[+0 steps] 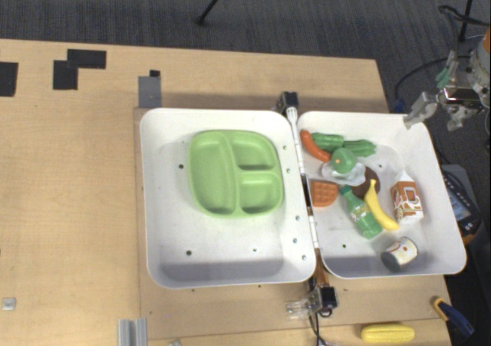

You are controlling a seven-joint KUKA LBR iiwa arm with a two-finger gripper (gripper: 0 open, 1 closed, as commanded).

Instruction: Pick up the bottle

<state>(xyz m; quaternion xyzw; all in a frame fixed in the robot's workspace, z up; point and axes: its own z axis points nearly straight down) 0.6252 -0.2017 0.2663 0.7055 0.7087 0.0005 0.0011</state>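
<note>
The bottle (359, 212) is small, green and see-through. It lies on its side in the middle of the right bin (437, 176), and a yellow banana (378, 206) rests across its right side. My gripper (454, 97) hangs at the frame's right edge, beyond the bin's far right corner and well apart from the bottle. Nothing shows between it and the bin.
Packed around the bottle are a carrot (314, 145), green vegetables (347, 151), a brown waffle (324, 193), a small carton (407, 200) and a grey can (399, 253). The left bin (165, 252) holds a green divided plate (235, 173). A corn cob (387, 332) lies on the bench front.
</note>
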